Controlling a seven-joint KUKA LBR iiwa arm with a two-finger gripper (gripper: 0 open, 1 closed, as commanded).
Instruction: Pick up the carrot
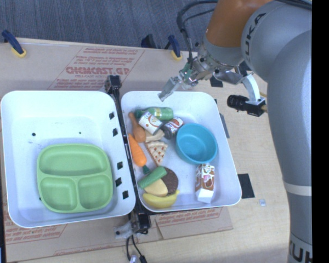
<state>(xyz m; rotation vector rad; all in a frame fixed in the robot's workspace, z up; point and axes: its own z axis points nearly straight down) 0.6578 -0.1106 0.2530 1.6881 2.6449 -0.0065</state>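
Observation:
The carrot (137, 152) is a slim orange piece lying lengthwise against the left wall of the right bin (226, 163), between that wall and a pizza slice (157, 152). A shorter orange-brown piece (137, 129) lies just behind it. My gripper (165, 92) hangs over the back rim of the right bin, pointing down and left. It is well behind the carrot and apart from it, with a green bottle (157, 114) lying between them. Nothing shows in the gripper.
The right bin also holds a can (173, 126), a blue bowl (196, 143), a milk carton (206, 183), a banana (159, 200), a brown cookie (171, 179) and a green cucumber (153, 176). A green divided plate (74, 177) sits in the left bin (22, 114).

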